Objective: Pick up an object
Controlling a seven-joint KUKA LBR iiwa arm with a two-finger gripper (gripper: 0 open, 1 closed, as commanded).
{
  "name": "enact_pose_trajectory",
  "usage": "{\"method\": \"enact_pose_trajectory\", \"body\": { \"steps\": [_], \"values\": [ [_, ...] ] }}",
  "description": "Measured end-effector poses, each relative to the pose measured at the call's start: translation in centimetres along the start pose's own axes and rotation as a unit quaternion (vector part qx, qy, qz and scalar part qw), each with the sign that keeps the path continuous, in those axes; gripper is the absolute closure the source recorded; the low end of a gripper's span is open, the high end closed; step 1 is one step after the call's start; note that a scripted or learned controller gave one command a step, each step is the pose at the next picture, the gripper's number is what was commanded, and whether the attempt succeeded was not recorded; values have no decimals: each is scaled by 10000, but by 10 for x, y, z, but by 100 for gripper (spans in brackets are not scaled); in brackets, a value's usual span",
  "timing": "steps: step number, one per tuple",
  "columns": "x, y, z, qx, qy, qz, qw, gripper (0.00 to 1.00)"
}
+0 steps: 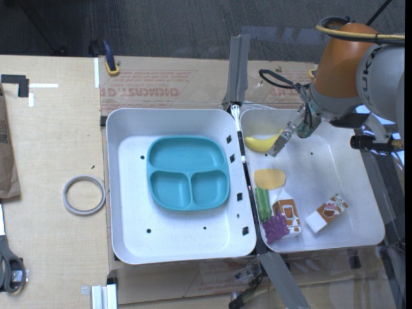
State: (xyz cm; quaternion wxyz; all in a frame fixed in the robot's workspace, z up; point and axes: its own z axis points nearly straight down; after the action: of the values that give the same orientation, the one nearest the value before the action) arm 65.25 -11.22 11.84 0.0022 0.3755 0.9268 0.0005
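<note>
End effector [281, 144] hovered at the banana [261, 143], finger state indiscernible; approach step underway; next move required descent and closure.

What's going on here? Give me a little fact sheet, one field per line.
arm: grey and orange, reaching in from the right
gripper: low in the right bin, at the banana
left bin: blue divided plate
right bin, other items: yellow round piece, green vegetable, purple grapes, two small cartons
on the bench: tape ring
</note>
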Motion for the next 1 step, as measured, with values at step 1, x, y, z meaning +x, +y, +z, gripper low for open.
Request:
{"method": "enact_pose_trajectory", "body": {
  "steps": [1],
  "values": [
    [36,33,-74,-1,-1,-1304,9915,0]
  ]
}}
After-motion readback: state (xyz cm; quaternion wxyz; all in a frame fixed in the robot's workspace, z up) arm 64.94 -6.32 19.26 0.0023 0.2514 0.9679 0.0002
